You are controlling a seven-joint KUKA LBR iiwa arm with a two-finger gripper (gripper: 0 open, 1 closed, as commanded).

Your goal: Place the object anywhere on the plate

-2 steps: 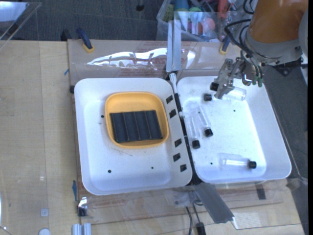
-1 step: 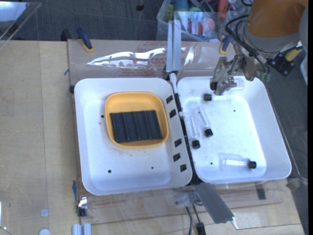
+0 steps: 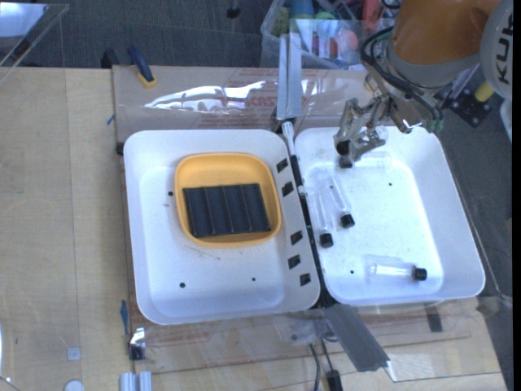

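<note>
Hovering over the far-left part of the right bin (image 3: 456, 218), the tool (image 3: 352, 149) hangs from the grey arm (image 3: 435, 19) with its orange band; its fingers point down toward the bin floor, and whether they stand apart or together cannot be told from this angle. Nothing shows between them.

Nearest the camera, one clear tube with a black cap (image 3: 393, 270) lies in the right bin's near part, its long axis running left to right and its cap pointing right. Farther back, a second clear tube (image 3: 336, 204) lies near the bin's left side, its long axis running near to far at a slight slant, its black cap at the near end. A third clear tube (image 3: 316, 222) lies just beside it to the left, roughly parallel, also with its black cap toward the camera. That makes three tubes, all in the right bin and all nearer the camera than the tool; the two parallel ones lie close below it, the third well apart.

Across the divider, the left bin (image 3: 155, 259) holds one yellow plate (image 3: 187, 173), and on it lies one dark ribbed block (image 3: 226, 209), its long axis running left to right.

Two white bins sit side by side on the tabletop (image 3: 57, 218).
</note>
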